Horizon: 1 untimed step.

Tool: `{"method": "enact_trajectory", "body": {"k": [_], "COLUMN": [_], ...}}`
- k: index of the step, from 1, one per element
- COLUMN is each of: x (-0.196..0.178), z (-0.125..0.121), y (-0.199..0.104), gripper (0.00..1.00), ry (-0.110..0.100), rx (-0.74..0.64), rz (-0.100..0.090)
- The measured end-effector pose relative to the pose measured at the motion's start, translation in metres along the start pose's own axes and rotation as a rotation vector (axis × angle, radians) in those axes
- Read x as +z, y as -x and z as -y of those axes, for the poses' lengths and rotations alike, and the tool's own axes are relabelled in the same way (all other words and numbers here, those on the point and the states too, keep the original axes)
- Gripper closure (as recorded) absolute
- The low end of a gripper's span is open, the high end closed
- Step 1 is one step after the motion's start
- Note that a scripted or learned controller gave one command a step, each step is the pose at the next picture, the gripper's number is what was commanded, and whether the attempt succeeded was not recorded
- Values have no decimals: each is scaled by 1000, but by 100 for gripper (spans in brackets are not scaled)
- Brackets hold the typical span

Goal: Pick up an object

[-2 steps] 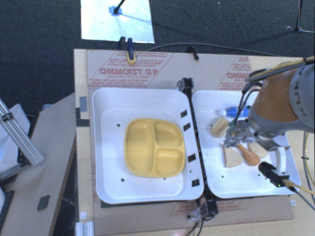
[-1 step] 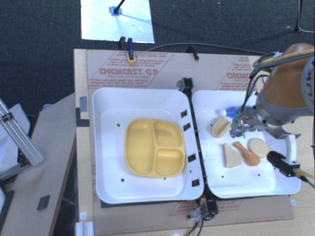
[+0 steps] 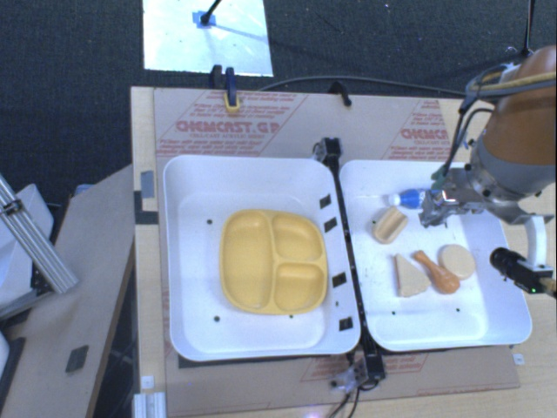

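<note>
Bottle (image 3: 406, 199) near bin (image 3: 409, 338) rim, beside end effector (image 3: 437, 213).

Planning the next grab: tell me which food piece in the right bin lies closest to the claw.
The tan bread roll, left of the claw. The wedge, the orange drumstick and the round cookie all lie nearer the bin's front.

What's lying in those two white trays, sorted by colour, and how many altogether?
Yellow: 1, the divided plate
Tan or cream: 3, bread roll, wedge, round piece
Orange: 1, drumstick-shaped piece
Blue and white: 1, small bottle
Total: 6
</note>
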<state>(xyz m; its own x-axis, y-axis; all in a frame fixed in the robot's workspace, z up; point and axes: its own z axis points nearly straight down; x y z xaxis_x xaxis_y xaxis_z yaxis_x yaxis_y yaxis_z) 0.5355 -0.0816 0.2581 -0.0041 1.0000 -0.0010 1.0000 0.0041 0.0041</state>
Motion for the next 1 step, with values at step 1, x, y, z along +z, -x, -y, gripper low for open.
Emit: {"method": "enact_trajectory", "body": {"k": [1], "x": [10], "z": [-15], "y": [-42], "gripper": [100], "ry": [-1], "rx": [-2], "rz": [-1]}}
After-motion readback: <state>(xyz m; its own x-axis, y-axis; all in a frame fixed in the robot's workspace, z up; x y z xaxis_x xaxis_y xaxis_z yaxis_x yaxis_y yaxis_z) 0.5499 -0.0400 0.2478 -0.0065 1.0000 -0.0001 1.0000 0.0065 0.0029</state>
